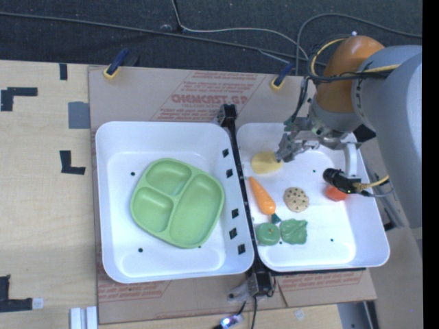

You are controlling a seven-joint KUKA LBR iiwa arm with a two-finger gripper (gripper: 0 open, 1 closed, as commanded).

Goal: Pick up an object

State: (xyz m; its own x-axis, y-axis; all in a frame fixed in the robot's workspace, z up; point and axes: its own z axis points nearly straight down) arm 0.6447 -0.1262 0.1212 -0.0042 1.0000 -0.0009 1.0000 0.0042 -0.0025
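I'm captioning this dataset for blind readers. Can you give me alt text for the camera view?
A grey and orange robot arm reaches from the right, its pincer at a pale yellow toy in the right bin, which also holds a carrot, cookie and green pieces. The left bin holds a green divided plate.
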